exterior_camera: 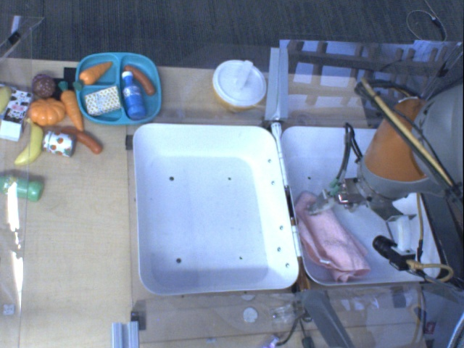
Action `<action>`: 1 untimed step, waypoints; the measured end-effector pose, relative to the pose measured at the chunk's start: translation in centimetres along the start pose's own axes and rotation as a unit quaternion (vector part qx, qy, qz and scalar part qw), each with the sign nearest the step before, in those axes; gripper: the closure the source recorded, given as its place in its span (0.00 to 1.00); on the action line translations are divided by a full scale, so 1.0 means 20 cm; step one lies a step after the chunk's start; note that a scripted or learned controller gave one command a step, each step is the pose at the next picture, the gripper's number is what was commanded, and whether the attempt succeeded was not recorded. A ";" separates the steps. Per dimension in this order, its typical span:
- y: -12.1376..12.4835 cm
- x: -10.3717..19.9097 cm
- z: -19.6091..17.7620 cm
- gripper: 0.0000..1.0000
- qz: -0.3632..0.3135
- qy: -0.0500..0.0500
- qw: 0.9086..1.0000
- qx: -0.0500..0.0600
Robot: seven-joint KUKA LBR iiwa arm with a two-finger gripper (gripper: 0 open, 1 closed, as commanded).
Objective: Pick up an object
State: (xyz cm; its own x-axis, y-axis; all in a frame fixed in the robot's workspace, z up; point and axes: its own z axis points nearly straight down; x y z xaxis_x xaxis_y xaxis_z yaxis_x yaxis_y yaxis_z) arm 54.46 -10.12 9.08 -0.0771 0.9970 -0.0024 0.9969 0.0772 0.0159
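the left bin (210, 209), the larger of the two as seen here, sits in the middle of the bench (72, 267). the right bin (319, 143) touches it along a shared edge and is partly covered by the arm (395, 154), grey with an orange band, which reaches in from the right. a pink cloth (335, 243) lies crumpled in the right bin, along its left wall and toward the near corner. the gripper (322, 203) is low over the upper end of that cloth, right at its edge; whether it is parted or closed cannot be told from here, and no cloth is clearly seen between its tips. beyond the bins, a teal divided plate (148, 71) holds toy food, a white lidded cup (240, 83) stands to its right, and small toy vegetables (54, 114) are scattered at the far left.
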 end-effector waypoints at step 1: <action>0.52 -0.13 0.02 0.00 0.141 -0.001 0.990 0.002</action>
State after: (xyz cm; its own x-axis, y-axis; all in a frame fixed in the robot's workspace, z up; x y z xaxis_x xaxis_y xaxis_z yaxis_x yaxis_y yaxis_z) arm 64.95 -11.84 8.90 0.2049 0.9788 0.0002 0.9787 -0.2049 0.0117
